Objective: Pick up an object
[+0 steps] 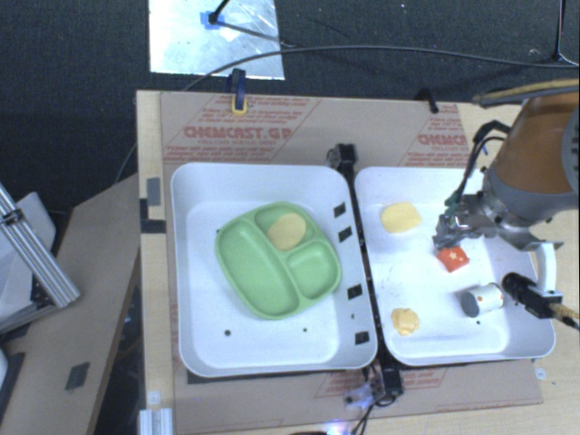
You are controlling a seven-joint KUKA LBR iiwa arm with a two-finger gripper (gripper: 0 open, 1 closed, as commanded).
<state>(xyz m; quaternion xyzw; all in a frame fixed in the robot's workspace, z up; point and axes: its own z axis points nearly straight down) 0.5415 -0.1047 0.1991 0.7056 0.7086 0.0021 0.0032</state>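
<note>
Overhead view of the bench: the task's likely object, a small red block (pixel 453 259) with a paler orange face, lies in the right bin (pixel 426 347) directly beneath and just touching the tip of the gripper (pixel 450 234); whether the gripper is spread or pressed together cannot be told, as its metal tip is blurred against the block, and the block is not clearly seen between its parts. Counted contents: one red block; one grey-and-white cylinder (pixel 481 299) below and slightly right of the gripper, lying on its side; three yellow pieces, namely one pale yellow lump (pixel 401 217) to the gripper's left, one smaller yellow lump (pixel 405 320) below and left of it, and one yellow oval piece (pixel 287 231) well to its left; one green divided plate (pixel 272 265) in the left bin (pixel 208 333), bearing the oval piece in its upper compartment; two white bins side by side.
</note>
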